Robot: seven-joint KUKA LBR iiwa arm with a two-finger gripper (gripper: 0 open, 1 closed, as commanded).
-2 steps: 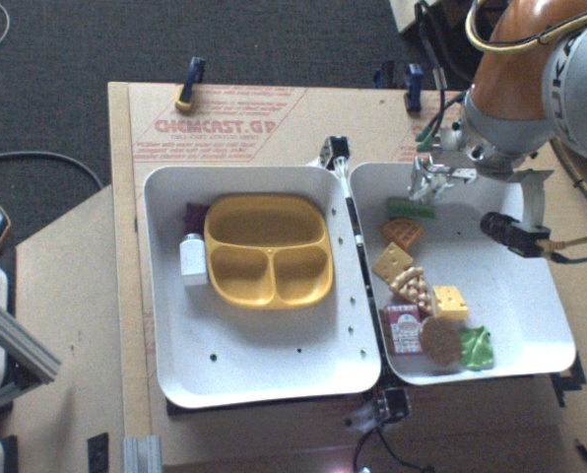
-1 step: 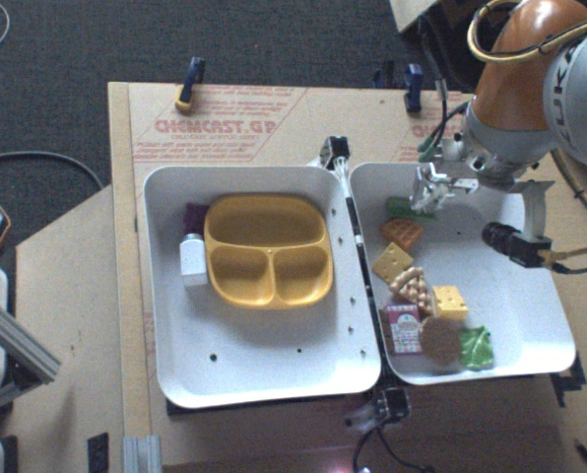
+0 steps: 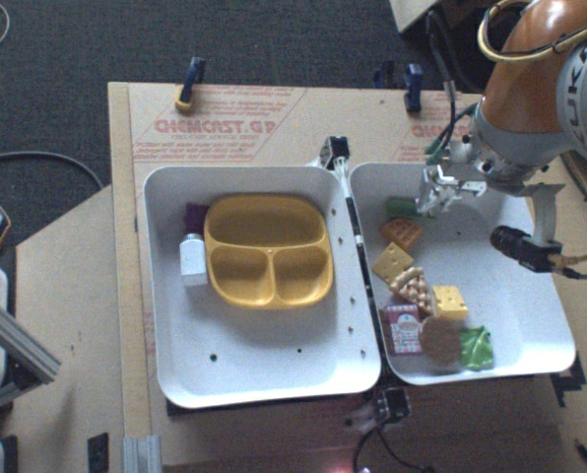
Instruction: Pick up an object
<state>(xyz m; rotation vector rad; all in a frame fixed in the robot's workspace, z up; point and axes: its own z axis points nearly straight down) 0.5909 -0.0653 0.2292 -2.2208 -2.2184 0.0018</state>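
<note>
Dark floor round a pale bench, two white bins (image 3: 165, 294) on it, and right under the gripper (image 3: 433, 197) lies a green piece (image 3: 402, 207), waffle (image 3: 402, 233) just beyond — hovering in the approach, nothing between the fingers, spread hard to tell, needing a straight drop and a squeeze.

We're looking at a dim, slightly soft picture, with a cool grey cast on the white bins (image 3: 165, 264). A shine sits on the arm's orange band (image 3: 545, 52), up and right of the yellow tray (image 3: 267, 249). Left of that tray, the dark floor (image 3: 47, 77) loses detail, and shadows are faint.
</note>
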